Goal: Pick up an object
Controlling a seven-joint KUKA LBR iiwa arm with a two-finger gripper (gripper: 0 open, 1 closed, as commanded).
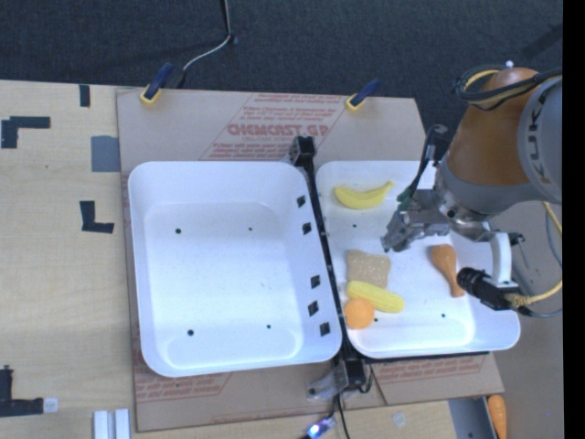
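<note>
The right bin point(416, 337) holds a yellow banana point(362, 195) near its back left, a tan bread slice point(368, 266), a yellow corn-like piece point(376, 297), an orange ball point(358, 314) at the front left, and an orange drumstick-shaped piece point(446, 267) on the right. My gripper point(398, 234) hangs over the middle of this bin, between the banana and the bread slice, just right of both. Nothing shows between its fingers.
The left bin point(146, 245) sits beside the right one, split from it by a black clip strip point(315, 245). Both rest on a cardboard sheet point(274, 126) held by blue-yellow clamps. The arm's grey and orange body point(498, 149) looms over the right bin's far right.
</note>
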